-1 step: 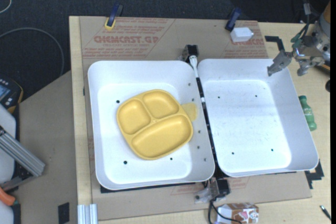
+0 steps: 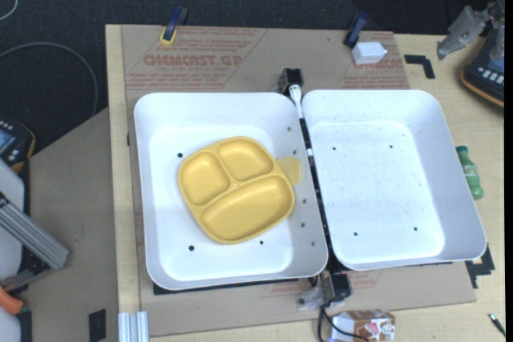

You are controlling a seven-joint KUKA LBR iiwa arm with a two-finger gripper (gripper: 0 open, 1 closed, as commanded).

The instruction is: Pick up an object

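Well, nearest the bottom edge of the frame there's a small brown-and-white packet (image 2: pixel 370 326) w/ loose wires beside it, off the bins, not my concern. Next up, lower left of centre: the yellow divided plate (image 2: pixel 236 188), lying flat in the left bin (image 2: pixel 152 172), its right rim close to the bin's right wall. That's the only thing worth picking, so it's my target. The right bin (image 2: pixel 377 172) sits just beside it, centre right.

Step in hand, as I judge it: approach not begun. The grey metal piece at the upper right edge is prob. my gripper (image 2: pixel 461 30), well apart from the plate; open or closed, can't tell from here. Next move calls for travel down-left over the left bin, then a drop onto a plate rim or divider ridge, since the plate is wide & shallow.

Farther back: a white block (image 2: pixel 369 54) and two clamps on the board's top edge, clear of my path. The bin wall near the plate's rim could crowd me.
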